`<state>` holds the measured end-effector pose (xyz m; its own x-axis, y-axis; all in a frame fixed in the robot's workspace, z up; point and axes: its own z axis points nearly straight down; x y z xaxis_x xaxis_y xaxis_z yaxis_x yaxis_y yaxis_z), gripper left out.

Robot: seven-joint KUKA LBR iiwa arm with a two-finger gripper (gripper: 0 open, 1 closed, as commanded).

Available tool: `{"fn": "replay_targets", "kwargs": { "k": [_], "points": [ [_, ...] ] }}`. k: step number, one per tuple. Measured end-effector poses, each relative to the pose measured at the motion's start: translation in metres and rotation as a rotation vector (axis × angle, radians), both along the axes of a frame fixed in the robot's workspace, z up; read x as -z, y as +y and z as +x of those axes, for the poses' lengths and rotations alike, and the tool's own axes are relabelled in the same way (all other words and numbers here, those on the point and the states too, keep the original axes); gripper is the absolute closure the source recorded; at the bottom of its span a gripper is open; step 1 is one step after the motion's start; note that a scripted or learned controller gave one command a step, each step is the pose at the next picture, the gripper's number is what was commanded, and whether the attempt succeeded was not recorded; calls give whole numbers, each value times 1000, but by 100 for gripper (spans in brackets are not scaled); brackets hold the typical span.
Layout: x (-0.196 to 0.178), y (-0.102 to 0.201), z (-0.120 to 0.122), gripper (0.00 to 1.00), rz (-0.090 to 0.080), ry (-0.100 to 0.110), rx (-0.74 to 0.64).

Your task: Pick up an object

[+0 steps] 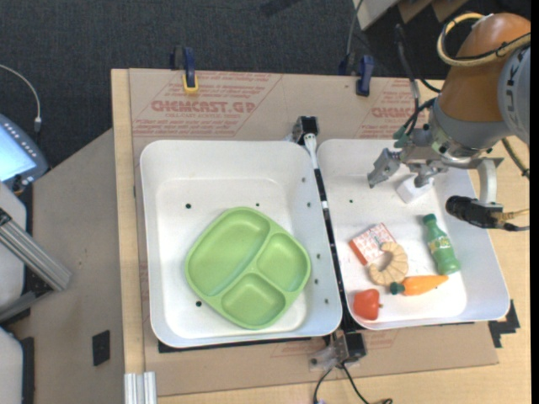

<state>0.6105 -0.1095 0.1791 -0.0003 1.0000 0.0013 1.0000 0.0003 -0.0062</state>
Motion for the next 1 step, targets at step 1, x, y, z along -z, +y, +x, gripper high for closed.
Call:
{"fn": "replay_targets", "kwargs": {
  "k": [1],
  "points": [
    [56,8,5,0,0,1,-1]
  ]
}}
